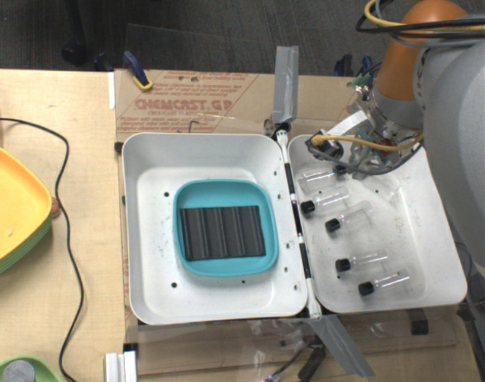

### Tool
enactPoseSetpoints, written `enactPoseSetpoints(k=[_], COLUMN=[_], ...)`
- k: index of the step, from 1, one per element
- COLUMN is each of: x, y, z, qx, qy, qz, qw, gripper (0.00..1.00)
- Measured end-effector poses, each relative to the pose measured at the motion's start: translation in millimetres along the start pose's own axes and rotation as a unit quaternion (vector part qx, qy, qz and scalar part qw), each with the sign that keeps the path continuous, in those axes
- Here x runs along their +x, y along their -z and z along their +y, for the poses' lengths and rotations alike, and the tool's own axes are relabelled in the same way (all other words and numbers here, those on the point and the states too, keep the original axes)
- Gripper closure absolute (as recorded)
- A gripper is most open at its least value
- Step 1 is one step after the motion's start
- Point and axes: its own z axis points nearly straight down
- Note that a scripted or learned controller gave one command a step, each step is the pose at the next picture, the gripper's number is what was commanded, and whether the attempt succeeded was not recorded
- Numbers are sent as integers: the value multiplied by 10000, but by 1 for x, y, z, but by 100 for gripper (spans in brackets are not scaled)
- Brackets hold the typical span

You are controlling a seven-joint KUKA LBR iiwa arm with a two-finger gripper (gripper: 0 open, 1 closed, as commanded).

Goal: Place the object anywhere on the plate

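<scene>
Four clear vials (351, 211) with black caps lie on their sides in the right bin (421, 237). They are strung loosely from the middle of its inner edge down toward its near right corner, each apart from the others. A fifth vial (318, 179) lies closer to the bin's far inner corner. It is so transparent against the white floor that its cap cannot be made out.

The claw (360, 164) hangs over the far end of this bin, just beside the fifth vial and well apart from the two vials nearest the bin's near edge. Cables and the wrist crowd it, so I cannot tell whether it is open or closed, and no vial can be seen in its grasp.

The arm (453, 134) is cut off at the right edge.

The left bin (143, 213) carries a teal plate (225, 189) at its centre, with a dark ribbed insert (224, 231) on it.

Beyond the bins' far edges lies a printed cardboard sheet (191, 102). A black cable (70, 213) runs along the desk (36, 325) toward its near edge. Yellow dishes (12, 205) are stacked at the desk's left edge, partly out of frame.
</scene>
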Motion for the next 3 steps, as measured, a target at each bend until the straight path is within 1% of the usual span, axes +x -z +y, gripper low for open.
enactPoseSetpoints(k=[1, 2, 3], x=[0, 3, -16], y=[0, 38, 48], z=[0, -37, -45], qx=[0, -8, 0], qy=[-1, -203, -396], qz=[0, 41, 31], qw=[10000, 9998, 9992], gripper=[0, 0, 0])
